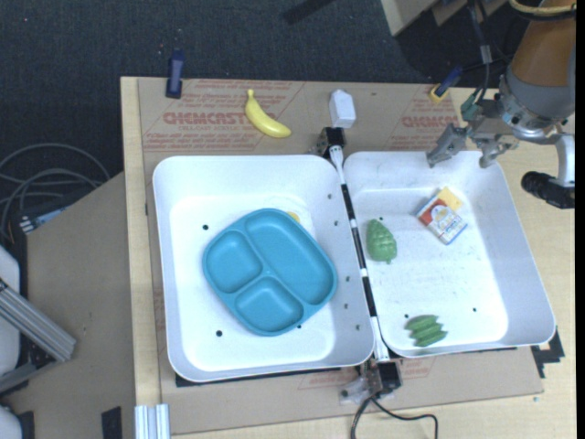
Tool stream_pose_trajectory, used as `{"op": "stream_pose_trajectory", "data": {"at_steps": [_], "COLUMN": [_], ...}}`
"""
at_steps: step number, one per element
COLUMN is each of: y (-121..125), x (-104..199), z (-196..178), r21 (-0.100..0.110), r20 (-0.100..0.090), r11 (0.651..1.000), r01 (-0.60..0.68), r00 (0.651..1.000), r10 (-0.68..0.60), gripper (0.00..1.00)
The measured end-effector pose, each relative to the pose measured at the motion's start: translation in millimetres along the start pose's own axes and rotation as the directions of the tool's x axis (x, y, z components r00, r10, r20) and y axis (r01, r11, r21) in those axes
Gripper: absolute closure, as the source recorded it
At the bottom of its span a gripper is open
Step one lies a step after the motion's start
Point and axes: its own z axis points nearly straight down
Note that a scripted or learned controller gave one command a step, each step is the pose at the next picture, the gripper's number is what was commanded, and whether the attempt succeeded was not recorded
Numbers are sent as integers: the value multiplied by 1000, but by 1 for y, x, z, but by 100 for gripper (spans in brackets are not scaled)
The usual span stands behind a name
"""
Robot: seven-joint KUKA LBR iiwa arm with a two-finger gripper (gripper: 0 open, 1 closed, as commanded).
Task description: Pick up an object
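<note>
the left bin [174, 199] holds a blue divided plate [267, 270], with a small yellow item [292, 216] showing at the plate's far edge. the right bin [521, 273], touching the left bin along a black centre seam, holds three things, well apart: a green leafy toy [381, 241] just beside the seam, a small red-and-yellow box [442, 216] farther from the seam, and a green ridged toy [425, 329] near the bin's near rim. the gripper [467, 147] hangs over the right bin's far rim, jaws apart, holding nothing. beyond the left bin, on the cardboard [210, 117], lie a yellow banana [264, 117] and a white block [342, 108].
</note>
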Motion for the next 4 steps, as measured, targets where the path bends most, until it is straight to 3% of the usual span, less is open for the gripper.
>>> {"op": "stream_pose_trajectory", "data": {"at_steps": [1, 2, 3, 4], "y": [-15, -34, -34, -34], "x": [9, 13, 13, 13], "z": [102, 118, 108, 109], "r21": [3, -1, -1, -1], "r20": [-1, -1, 0, 0], "r11": [1000, 1000, 1000, 1000], "r01": [0, 0, 0, 0], "r00": [1000, 1000, 1000, 1000], "r10": [0, 0, 0, 0], "gripper": [0, 0, 100, 0]}}
